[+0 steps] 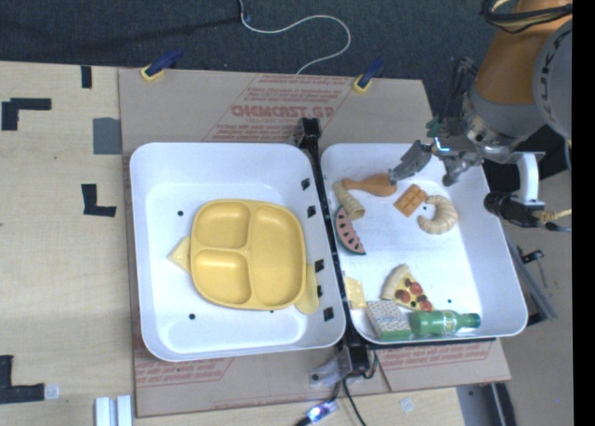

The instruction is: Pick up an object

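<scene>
Nearest the camera, a green bottle (443, 324) lies along the right bin's (507, 257) front wall beside a pizza slice (406, 287). Farther back, the gripper (431, 165) hangs with fingers spread and nothing between them, just above a tan cracker (410, 200) and a curled croissant (439, 215) — likely the approach step. Next comes a straight descent — then closing on one piece.
</scene>
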Controlling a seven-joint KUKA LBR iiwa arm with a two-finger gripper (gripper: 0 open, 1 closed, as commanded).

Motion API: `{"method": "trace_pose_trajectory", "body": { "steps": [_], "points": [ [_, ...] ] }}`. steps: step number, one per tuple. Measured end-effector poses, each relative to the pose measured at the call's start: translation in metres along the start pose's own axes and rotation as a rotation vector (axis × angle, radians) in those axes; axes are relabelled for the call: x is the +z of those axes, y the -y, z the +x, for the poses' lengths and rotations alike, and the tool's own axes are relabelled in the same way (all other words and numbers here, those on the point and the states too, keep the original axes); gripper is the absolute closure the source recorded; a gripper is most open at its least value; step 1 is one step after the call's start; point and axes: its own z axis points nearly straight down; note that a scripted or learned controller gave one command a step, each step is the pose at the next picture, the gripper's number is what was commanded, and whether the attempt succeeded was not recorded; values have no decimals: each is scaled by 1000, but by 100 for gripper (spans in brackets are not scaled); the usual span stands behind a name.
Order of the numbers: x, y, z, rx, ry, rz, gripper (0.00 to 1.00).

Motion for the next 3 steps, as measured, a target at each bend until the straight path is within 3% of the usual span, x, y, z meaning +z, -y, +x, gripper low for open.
{"method": "trace_pose_trajectory", "body": {
  "steps": [1, 3],
  "points": [
    [-8, -3, 0, -3, 2, -13, 0],
    [106, -1, -6, -3, 2, -6, 0]
  ]
}}
